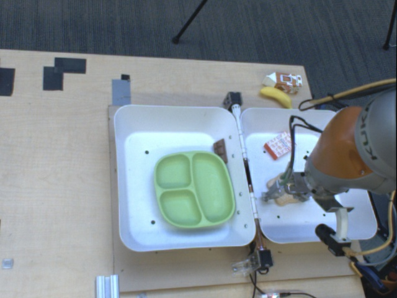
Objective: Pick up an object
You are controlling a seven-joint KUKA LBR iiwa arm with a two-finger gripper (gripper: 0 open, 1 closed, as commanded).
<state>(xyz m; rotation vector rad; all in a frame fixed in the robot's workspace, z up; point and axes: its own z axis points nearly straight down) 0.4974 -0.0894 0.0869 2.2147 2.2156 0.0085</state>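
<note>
Gripper (277,195) low in right bin (366,225), at tan object (277,182); finger state: cannot tell. Green divided plate (194,190) fills left bin (133,166); brown piece (219,146) at plate's 1 o'clock. Red-white packet (278,144) at gripper's 12 o'clock. Banana (275,95) on counter (56,185) beyond bins.

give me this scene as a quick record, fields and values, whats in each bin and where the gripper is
left bin: green divided plate; small brown item near the right wall
right bin: red-and-white packet; tan object under the gripper
gripper: low in the right bin, at the tan object
grasp: cannot tell
outside bins: banana and small carton on the bench
</note>
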